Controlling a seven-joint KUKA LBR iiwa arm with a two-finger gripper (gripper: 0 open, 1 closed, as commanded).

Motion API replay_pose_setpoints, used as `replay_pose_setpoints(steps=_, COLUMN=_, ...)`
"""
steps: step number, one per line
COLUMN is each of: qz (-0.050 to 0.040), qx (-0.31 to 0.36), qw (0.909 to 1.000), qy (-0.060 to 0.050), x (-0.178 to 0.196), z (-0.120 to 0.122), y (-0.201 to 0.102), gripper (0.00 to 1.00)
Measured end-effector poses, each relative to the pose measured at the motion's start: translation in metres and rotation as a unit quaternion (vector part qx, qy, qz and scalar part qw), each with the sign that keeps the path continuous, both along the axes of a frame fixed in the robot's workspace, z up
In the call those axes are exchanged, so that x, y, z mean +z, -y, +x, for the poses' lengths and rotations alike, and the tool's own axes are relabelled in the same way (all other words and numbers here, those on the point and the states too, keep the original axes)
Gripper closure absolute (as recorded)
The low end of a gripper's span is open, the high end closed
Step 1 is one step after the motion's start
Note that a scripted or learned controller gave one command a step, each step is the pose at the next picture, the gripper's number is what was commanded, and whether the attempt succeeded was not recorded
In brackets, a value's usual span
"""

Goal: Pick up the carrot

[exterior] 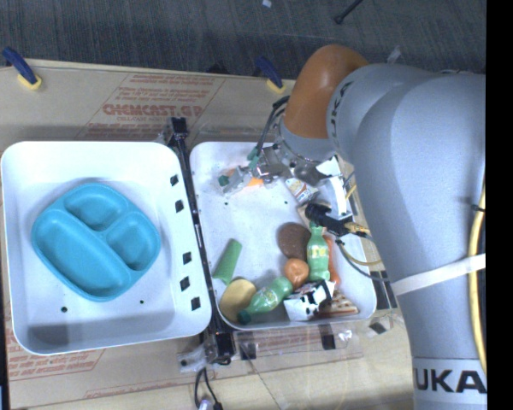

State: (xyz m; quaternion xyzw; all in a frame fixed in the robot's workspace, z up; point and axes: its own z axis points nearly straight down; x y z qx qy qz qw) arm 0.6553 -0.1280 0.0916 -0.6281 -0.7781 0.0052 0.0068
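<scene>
The carrot (250, 179) looks like a small orange piece with a greenish end pointing left. It lies on the floor of the right bin (256, 220), near the bin's far wall. My gripper (263, 164) reaches down from the right, and its tip is right over the carrot's orange end. The wrist hides the contact, so I cannot tell whether the carrot is held. The orange band (321, 92) of the arm is just behind the gripper, and the grey arm covers the bin's right side.
A pile of toy food fills the right bin's near corner: a green cylinder (227, 261), a yellow piece (237, 295), a brown lump (293, 239), a green bottle (316, 248) with an orange strip (332, 265) beside it. The left bin holds a blue divided plate (94, 239).
</scene>
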Motion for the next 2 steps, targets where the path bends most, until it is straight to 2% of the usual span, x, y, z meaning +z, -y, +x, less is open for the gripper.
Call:
replay_pose_setpoints(steps=1, qz=-0.0024, qx=-0.182, qw=0.9834, qy=0.006, x=0.0021, z=0.0023, y=0.0276, gripper=0.00)
replay_pose_setpoints(steps=2, qz=-0.0022, qx=-0.177, qw=0.9842, qy=0.000, x=0.0115, z=0.0011, y=0.0265, gripper=1.00)
